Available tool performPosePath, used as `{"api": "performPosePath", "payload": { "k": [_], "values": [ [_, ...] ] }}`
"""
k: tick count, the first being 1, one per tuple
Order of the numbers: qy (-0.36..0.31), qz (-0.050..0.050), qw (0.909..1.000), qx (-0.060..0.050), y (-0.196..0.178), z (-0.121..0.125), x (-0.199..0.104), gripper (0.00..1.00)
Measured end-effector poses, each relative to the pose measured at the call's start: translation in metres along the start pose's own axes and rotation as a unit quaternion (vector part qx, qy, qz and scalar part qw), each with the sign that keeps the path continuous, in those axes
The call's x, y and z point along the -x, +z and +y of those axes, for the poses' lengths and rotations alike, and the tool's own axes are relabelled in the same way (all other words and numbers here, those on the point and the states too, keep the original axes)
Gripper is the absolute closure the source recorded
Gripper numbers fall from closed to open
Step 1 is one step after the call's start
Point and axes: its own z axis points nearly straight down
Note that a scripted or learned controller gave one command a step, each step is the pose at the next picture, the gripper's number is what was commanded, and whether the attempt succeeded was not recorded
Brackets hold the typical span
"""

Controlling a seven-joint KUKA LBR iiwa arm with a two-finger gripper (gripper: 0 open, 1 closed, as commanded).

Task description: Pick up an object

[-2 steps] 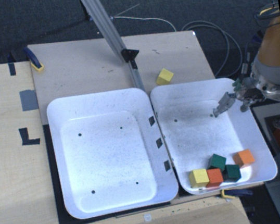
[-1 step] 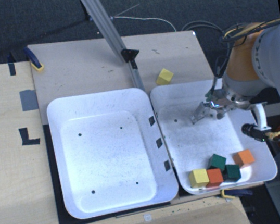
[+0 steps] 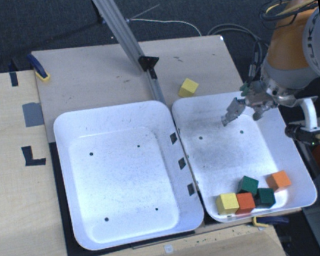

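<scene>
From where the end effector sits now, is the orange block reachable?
Probably yes. The end effector hangs over the right bin, and the orange block lies uncovered near its lower edge, nothing between them.

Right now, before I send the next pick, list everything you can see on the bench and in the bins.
Left bin: 1, white, left half of bench.
Right bin: 1, white, beside the left bin.
Yellow block: 1, near edge of right bin.
Red-orange block: 1, right of the yellow block, touching it.
Green blocks: 2, dark green, in the same cluster.
Orange block: 1, right end of cluster.
Loose yellow block: 1, on the bench, beyond the right bin.
Metal rail: 1, grey, slanting across the far bench.
Arm: 1, grey with orange, from the right.
Gripper: 1, over the right bin's far part, away from the cluster.
</scene>
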Motion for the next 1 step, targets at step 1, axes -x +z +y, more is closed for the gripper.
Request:
{"api": "performPosePath", "payload": {
  "k": [1],
  "values": [
    [0.001, 0.000, 1.0000, -0.005, 0.0895, 0.0612, 0.0485, 0.00]
  ]
}}
